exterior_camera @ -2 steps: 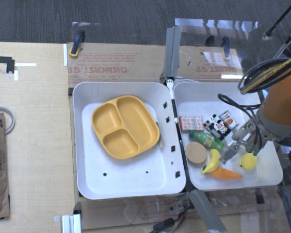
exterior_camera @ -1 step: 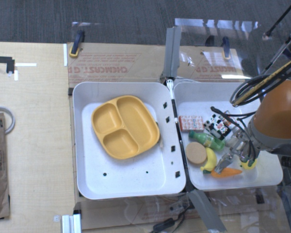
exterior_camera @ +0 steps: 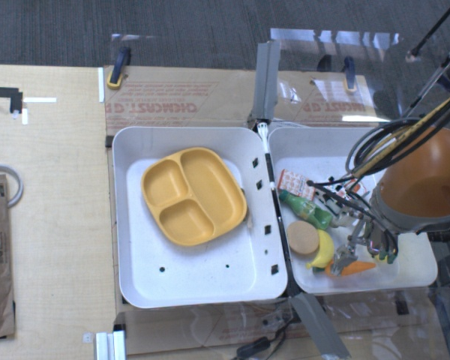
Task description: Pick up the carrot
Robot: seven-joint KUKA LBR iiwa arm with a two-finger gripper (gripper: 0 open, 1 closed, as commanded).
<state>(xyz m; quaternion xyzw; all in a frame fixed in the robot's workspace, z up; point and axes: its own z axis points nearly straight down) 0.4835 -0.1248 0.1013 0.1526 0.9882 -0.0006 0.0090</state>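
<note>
- Small orange carrot (exterior_camera: 355, 269) lies at the lower right of the frame, by the near wall of the right white bin (exterior_camera: 412, 272).
- The gripper (exterior_camera: 358, 247) hangs just above it; whether its fingers are open or closed cannot be told.
- Beside it: yellow banana (exterior_camera: 324, 251), tan round disc (exterior_camera: 302, 238), green bottle (exterior_camera: 306, 208).
- Left bin (exterior_camera: 135, 268) holds a yellow divided plastic plate (exterior_camera: 193, 196).

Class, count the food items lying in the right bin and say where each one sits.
5. Packet at the left wall; cucumber below it; round tan piece lower; banana beside that; carrot at the near edge under the gripper. The arm may hide more.
</note>
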